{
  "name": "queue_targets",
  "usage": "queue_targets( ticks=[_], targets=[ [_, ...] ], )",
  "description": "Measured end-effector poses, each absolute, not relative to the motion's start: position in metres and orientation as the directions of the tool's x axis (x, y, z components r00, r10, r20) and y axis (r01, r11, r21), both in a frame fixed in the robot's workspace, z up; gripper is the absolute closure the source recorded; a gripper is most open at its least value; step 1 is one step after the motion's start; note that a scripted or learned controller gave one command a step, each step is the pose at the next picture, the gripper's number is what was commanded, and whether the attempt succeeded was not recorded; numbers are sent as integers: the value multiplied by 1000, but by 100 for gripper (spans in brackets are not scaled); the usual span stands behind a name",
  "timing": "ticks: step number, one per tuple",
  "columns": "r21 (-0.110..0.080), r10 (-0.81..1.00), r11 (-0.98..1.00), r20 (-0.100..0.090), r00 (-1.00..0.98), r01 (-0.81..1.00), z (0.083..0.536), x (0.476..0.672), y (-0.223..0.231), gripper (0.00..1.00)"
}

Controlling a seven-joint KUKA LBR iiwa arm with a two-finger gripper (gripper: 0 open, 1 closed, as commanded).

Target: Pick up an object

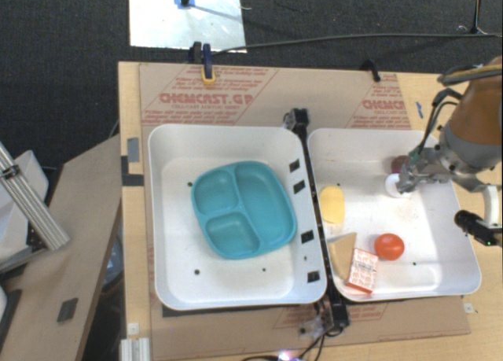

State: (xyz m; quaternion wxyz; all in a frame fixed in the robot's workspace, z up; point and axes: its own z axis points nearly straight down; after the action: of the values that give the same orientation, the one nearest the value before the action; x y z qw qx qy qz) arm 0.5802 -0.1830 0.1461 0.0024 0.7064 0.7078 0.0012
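In the right bin [440, 277] lie a yellow oblong item [332, 204], a red tomato-like ball [389, 246], a tan wedge [342, 254] and a small red-and-white packet [363, 269]. My gripper [402, 182] hangs low over the bin's far right part, close to a small white round object [392, 184]. The arm's grey wrist and orange band [475, 119] come in from the right. The gripper is well apart from the yellow item and the tomato.
The left bin [169, 194] holds a teal divided plate [242, 209]. Black clips sit along the wall between the bins. A blue and yellow clamp [206, 63] stands at the bench's far edge. A metal rail [31, 202] lies at the left.
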Motion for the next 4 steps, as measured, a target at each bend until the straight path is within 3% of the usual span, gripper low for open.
queue_targets(
  ticks=[2,4],
  targets=[
    [7,1000,5,-2,-5,1000,232,581,-184,100],
    [2,1000,11,2,-11,1000,246,577,-69,100]
  ],
)
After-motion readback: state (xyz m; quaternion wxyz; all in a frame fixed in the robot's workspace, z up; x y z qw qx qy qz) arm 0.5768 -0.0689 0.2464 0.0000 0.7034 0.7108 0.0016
